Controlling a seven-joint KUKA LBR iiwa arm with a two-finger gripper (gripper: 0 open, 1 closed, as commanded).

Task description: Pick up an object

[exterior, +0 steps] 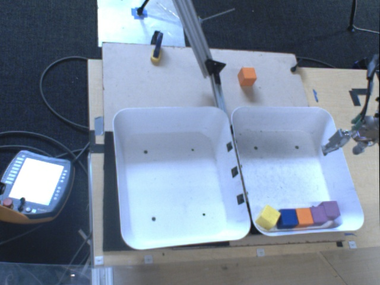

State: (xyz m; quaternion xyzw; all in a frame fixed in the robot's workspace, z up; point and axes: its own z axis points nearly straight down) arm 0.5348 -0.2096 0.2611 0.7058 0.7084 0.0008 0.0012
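Two white bins sit side by side, the left bin [178, 177] bare, the right bin [285, 159] carrying a row of blocks along its near wall: yellow block [268, 217], blue block [288, 218], orange block [304, 216], purple block [328, 211]. The gripper [341, 140] hangs over the right bin's far-right rim, nothing between its fingers; their spread I cannot tell. The blocks lie toward the near edge and leftward from it, purple nearest.
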